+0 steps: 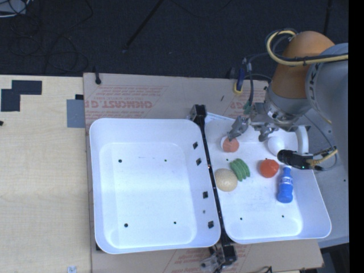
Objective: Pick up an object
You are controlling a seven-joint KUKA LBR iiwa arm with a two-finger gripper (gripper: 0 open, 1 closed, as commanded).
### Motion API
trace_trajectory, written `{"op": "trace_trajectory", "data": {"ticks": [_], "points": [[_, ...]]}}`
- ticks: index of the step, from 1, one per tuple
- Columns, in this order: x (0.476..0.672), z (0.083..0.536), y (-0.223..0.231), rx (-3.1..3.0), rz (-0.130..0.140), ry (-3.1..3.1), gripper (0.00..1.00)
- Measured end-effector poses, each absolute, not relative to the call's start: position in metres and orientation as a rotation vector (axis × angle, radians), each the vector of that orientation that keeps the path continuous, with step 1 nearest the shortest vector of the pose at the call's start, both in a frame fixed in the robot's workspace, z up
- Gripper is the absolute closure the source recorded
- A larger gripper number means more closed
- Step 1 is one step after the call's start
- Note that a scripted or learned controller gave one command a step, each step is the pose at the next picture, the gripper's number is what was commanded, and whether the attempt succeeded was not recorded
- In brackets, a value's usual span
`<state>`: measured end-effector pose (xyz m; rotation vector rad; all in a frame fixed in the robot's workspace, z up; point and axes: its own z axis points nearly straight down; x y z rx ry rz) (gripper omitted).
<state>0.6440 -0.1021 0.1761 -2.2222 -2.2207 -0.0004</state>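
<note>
Bins sit side by side on the bench: the left bin (148,186) and the right bin (307,220), which holds the objects. Over its far end hangs the gripper (250,131), fingers spread apart and gripping nothing. Below lie a blue bottle (285,187), beige ball (226,180), green toy (240,169), red ball (268,167) and pink piece (230,145).

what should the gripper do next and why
Probably lower straight onto the small pink object and close. The gripper hangs over the right bin, one finger just above that piece, holding nothing. The green piece and tan ball lie farther off.
</note>
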Motion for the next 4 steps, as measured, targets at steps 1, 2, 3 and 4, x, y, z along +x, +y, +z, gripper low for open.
{"op": "trace_trajectory", "data": {"ticks": [1,2,3,4], "points": [[0.642,0.125,-0.093,-2.216,0.007,-2.218,0.0],[0.643,0.239,-0.135,-2.229,-0.005,-2.225,0.0],[0.643,0.143,-0.082,-2.212,0.007,-2.22,0.0],[0.643,0.158,-0.085,-2.216,0.004,-2.221,1.0]]}}
